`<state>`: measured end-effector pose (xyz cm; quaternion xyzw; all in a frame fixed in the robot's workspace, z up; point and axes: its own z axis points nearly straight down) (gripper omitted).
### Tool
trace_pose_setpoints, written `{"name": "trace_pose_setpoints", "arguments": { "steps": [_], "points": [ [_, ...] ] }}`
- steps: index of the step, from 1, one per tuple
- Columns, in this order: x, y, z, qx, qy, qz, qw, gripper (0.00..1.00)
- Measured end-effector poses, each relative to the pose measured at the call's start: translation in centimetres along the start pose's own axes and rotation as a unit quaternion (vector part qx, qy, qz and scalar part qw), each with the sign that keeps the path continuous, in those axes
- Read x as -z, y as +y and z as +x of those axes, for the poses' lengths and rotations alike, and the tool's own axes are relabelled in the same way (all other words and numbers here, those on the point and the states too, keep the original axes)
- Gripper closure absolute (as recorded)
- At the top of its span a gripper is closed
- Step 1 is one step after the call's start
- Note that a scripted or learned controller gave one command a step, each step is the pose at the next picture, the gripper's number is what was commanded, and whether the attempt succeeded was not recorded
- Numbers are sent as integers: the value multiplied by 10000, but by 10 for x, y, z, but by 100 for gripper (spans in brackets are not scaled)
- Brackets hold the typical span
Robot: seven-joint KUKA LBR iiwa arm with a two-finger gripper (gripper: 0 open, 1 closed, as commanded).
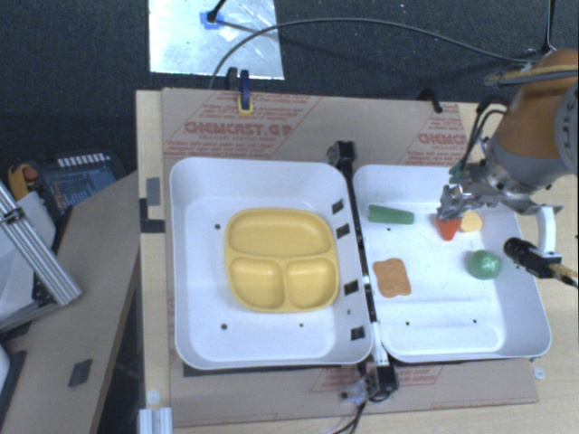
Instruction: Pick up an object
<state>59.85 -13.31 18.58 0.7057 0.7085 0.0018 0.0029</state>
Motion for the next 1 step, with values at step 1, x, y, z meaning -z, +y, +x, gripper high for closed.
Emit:
{"name": "trace_pose_setpoints", "arguments": {
  "steps": [1],
  "points": [
    [64, 4, 4, 6, -1, -11, 10000, 100]
  ]
}}
